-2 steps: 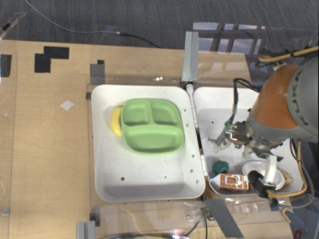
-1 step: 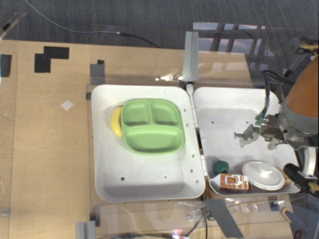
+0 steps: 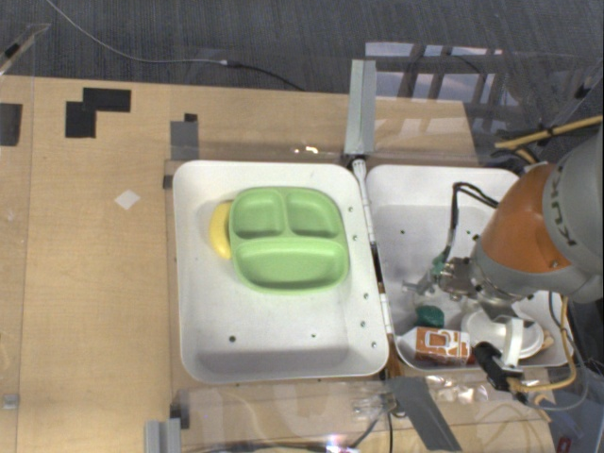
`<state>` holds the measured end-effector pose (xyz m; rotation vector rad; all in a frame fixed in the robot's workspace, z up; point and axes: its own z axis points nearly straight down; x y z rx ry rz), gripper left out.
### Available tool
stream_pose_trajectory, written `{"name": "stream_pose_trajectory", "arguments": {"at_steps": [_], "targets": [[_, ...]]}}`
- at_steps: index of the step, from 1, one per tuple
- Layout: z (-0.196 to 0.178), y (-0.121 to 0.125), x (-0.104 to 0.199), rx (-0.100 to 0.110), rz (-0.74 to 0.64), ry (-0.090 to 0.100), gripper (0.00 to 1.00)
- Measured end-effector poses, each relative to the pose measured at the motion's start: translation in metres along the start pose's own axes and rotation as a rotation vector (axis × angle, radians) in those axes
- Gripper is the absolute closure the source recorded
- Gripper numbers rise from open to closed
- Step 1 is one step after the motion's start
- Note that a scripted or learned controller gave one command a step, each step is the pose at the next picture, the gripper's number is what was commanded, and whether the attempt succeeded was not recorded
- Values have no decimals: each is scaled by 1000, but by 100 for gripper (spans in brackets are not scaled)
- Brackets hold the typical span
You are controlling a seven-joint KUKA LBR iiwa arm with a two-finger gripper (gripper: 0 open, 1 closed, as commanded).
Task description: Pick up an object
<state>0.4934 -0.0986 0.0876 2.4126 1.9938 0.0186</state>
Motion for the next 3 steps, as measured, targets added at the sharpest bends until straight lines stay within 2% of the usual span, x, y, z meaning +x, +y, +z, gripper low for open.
{"name": "stream_pose_trajectory", "arguments": {"at_steps": [1, 2, 3], "targets": [[-8, 1, -1, 1, 0, -2, 100], [-8, 2, -1, 1, 0, -2, 0], [0, -2, 6, 3, -174, -3, 0]]}}
